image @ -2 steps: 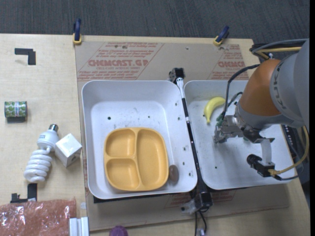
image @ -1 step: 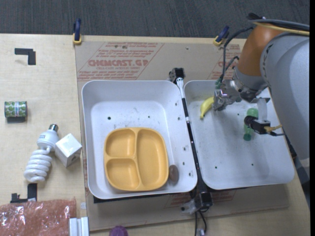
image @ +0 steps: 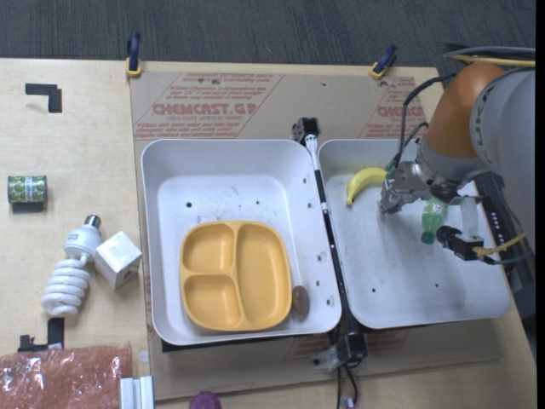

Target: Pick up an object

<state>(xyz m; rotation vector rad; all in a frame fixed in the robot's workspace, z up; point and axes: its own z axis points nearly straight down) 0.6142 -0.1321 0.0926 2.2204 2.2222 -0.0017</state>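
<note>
The gripper [image: 393, 199] sits low in the right bin [image: 400, 301], just right of the banana [image: 364, 182] (which lies at the far left). Whether its claw is spread or pressed together, I cannot tell. A green object [image: 432, 221] lies close on its right.

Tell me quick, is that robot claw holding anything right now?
Gripper: low in the right bin, beside the banana. Whether it is open, shut or holding anything cannot be told.
</note>
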